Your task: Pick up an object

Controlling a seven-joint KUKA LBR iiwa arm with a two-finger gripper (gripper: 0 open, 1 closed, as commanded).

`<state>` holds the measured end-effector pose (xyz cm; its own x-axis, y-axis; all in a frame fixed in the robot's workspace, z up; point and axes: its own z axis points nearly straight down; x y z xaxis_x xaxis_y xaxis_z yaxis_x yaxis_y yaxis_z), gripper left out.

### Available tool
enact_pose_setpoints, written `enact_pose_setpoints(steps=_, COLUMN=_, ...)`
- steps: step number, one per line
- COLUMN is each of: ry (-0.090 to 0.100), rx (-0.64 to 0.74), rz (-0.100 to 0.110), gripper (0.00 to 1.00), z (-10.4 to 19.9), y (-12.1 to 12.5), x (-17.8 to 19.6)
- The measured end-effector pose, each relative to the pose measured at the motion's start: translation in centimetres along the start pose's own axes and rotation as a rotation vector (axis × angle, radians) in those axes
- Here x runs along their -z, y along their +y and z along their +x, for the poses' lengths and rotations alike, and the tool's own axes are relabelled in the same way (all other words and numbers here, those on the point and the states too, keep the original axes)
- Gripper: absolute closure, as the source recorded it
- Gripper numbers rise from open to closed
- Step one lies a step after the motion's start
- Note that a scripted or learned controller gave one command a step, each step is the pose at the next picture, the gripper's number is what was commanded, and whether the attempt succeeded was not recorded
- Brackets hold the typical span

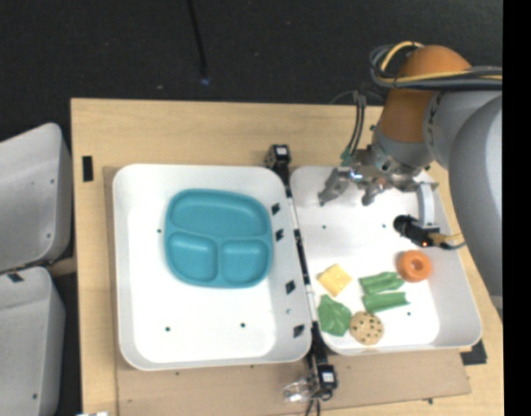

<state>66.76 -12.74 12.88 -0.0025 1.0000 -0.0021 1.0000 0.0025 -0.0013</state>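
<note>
Stock on the bench (92,128), as you are viewing it from above:

1. Gripper (350,191): hanging over the far end of the right bin (369,232), near the wall it shares with the left bin. Its two fingers are standing apart and are holding nothing. The arm (412,102) is reaching in from the right.
2. Yellow block (335,279): lying in the right bin near the shared wall, well apart from the gripper.
3. Orange ring (414,266): sitting toward the right side of the same bin.
4. Two green pieces (382,291): lying one just in front of the other, between the yellow block and the orange ring.
5. Green leafy piece (334,316): resting at the near end, just in front of the yellow block.
6. Speckled round piece (365,327): you are seeing what may be a cookie, lying just beside the green leafy piece and looking as if it is touching it.
7. Teal divided plate (217,237): lying flat in the middle of the left bin (144,319), its two small compartments facing the near side.
</note>
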Motion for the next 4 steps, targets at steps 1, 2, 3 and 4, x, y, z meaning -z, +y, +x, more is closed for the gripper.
enact_pose_setpoints(steps=1, ry=-0.001, rx=0.001, rz=-0.007, gripper=1.00, z=-0.1, y=0.1, x=1.4)
enact_pose_setpoints(steps=2, ry=0.001, rx=0.000, rz=-0.009, gripper=1.00, z=0.2, y=0.5, x=7.9)
enact_pose_setpoints(steps=3, ry=0.001, rx=0.002, rz=-0.007, gripper=1.00, z=0.1, y=0.0, x=12.5)
enact_pose_setpoints(steps=4, ry=0.000, rx=0.002, rz=-0.008, gripper=1.00, z=-0.1, y=0.1, x=17.0)
